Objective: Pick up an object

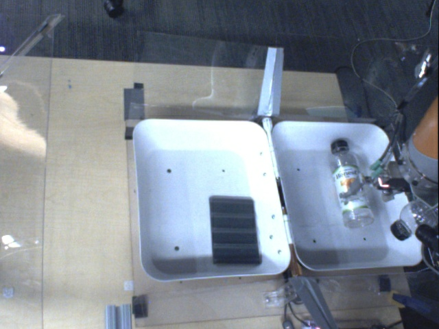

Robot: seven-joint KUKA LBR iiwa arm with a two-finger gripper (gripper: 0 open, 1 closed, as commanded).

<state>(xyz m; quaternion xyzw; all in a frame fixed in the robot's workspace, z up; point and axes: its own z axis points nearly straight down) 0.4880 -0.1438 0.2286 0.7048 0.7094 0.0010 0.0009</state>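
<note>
My arm (424, 139) comes in over the right edge of the right bin (302, 139), grey with its orange band showing at the frame's border. My gripper (385, 181) sits just inside that bin's right wall, about halfway along it, close beside the clear plastic bottle (350, 192). Whether my jaws are spread or pressed together I cannot tell (too much cable and bracket crowds them), and nothing shows between them.

The bottle lies flat on the bin floor, toward the right wall, black cap pointing to the far edge, base toward the near edge. Its label has orange and green on it.

The left bin (154, 184) carries a black ribbed block (234, 230), lying flat near the near edge, toward the near-right corner. Both bins rest side by side on the wooden bench (75, 204), their inner walls touching.
</note>
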